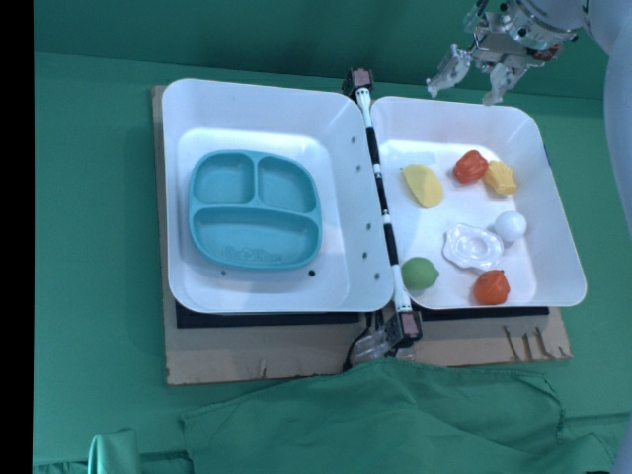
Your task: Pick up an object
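Nearest the camera, a crumpled green cloth [395,418] lies at six o'clock, overlapping the cardboard base [212,363] under both bins.

Right bin [558,265], front row: a green lime-like piece [420,273] at its seven o'clock corner, an orange-red piece [491,287] at five o'clock, well apart from each other. Just behind, a white fried-egg shape [473,247] lies touching or nearly touching a white ball [510,226]. Farther back, a yellow wedge [423,185] sits alone at ten o'clock; a red pepper-like piece [470,166] and a yellow-orange block [500,178] lie just beside each other at one o'clock.

Left bin [188,117]: a teal divided plate [255,210] with three compartments.

Farthest, at one o'clock of the view, the gripper [472,79] hangs above the right bin's back rim, fingers spread apart with nothing between them.

Assessment: approach stage, no object yet engaged. Recommended target is the yellow wedge or the lime-like piece, as each stands clear of neighbours. The pepper and block pair risks a double contact; the flat egg shape offers little to clamp. Descend vertically with fingers straddling the narrow axis.
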Available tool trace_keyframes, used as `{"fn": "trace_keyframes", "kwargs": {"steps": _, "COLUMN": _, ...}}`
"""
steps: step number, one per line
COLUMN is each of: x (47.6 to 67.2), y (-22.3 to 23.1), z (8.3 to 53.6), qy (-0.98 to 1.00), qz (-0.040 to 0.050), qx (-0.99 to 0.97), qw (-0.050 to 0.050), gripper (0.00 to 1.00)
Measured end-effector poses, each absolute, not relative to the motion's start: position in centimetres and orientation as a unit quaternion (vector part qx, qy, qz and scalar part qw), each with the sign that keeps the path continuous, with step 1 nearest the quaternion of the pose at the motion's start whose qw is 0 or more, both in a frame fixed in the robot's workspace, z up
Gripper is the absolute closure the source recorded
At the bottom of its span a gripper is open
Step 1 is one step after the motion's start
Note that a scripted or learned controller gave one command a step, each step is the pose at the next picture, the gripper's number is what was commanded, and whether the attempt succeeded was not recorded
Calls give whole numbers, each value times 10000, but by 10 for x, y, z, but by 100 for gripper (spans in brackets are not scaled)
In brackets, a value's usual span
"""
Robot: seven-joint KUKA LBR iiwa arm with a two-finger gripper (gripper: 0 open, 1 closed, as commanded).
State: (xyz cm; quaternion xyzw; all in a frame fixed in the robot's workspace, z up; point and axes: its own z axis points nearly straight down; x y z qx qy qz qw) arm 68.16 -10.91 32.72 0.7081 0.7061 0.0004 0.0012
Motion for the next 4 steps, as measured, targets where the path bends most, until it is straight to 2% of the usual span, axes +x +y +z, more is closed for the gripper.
{"fn": "trace_keyframes", "kwargs": {"steps": 1, "x": 682, "y": -109, "z": 327, "qy": 7061, "qz": 5, "qx": 7081, "qw": 13, "gripper": 0}}
{"fn": "trace_keyframes", "kwargs": {"steps": 4, "x": 691, "y": -98, "z": 186, "qy": 7067, "qz": -27, "qx": 7075, "qw": -19, "gripper": 0}}
